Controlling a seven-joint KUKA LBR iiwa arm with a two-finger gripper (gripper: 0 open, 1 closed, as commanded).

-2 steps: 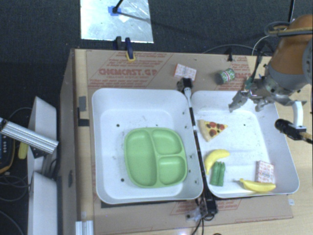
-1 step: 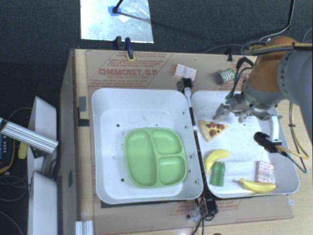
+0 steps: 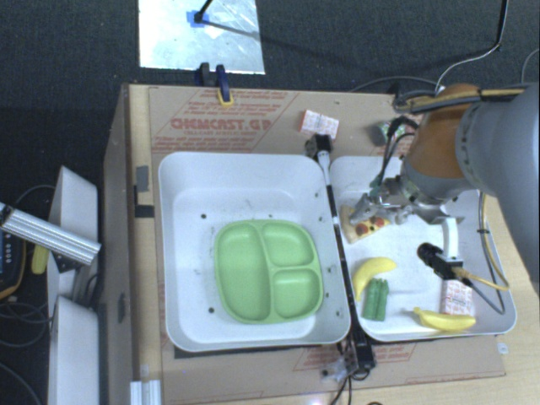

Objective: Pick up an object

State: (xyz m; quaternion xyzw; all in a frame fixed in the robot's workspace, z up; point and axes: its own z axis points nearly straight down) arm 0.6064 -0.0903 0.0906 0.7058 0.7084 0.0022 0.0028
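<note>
Gripper [image 3: 377, 209] low over the pizza-slice toy [image 3: 364, 226], partly hiding it; fingers' state impossible to tell. Smooth curved bananas [image 3: 372, 270], ridged green vegetable [image 3: 375, 299] nearby.

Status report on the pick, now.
Gripper low in right bin, over pizza slice toy; grip unconfirmed. Bananas, green vegetable nearby. Nothing blocking.

even overhead light, glare on white bins [image 3: 253, 171], slight softness
</note>
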